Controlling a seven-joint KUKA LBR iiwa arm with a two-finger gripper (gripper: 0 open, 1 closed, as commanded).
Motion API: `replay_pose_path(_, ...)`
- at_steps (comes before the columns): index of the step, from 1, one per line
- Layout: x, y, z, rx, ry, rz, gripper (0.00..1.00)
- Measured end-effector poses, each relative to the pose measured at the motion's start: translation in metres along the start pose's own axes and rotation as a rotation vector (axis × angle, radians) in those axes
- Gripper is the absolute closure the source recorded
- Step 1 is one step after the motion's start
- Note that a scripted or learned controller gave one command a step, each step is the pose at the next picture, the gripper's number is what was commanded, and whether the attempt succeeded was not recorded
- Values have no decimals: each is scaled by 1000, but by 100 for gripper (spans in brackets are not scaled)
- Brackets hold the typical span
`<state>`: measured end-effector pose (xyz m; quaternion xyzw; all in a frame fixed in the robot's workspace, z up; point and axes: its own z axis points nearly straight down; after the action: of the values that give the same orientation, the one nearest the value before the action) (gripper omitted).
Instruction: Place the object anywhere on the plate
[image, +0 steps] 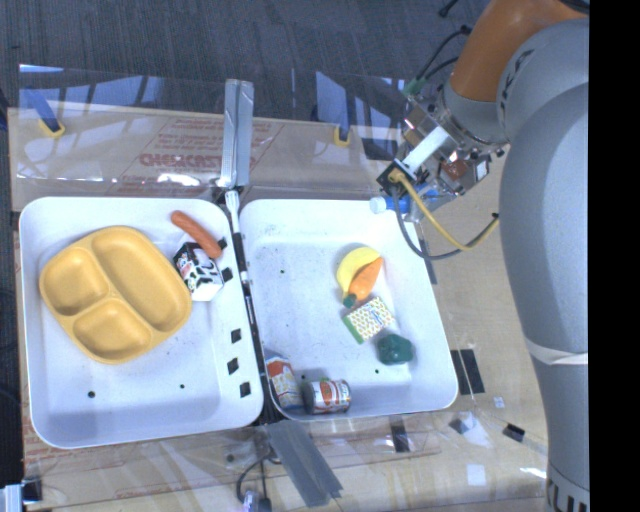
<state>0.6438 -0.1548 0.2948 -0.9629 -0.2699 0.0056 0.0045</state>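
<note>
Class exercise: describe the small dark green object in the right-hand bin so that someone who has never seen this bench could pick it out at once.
Start at the right bin of the two white bins and find the cluster of small items toward its right side. The dark green object is the lowest of that cluster, just below the checked packet and well below the banana and carrot. It alone is a dark, rounded, plain green lump.

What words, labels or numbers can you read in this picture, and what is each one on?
Red print on the clear sheet behind the bins: mirrored and blurred, unreadable.
Black-and-white carton beside the yellow plate: pattern only, nothing legible.
Cans in the right bin: labels too small.
Patterned packet: unreadable.
</note>
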Motion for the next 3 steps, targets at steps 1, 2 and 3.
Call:
replay_pose_path(1,24,-56,52,-7,2,0,100)
replay_pose_path(2,55,-107,74,-7,4,-141,100)
replay_pose_path(3,55,-107,64,-6,2,-144,100)
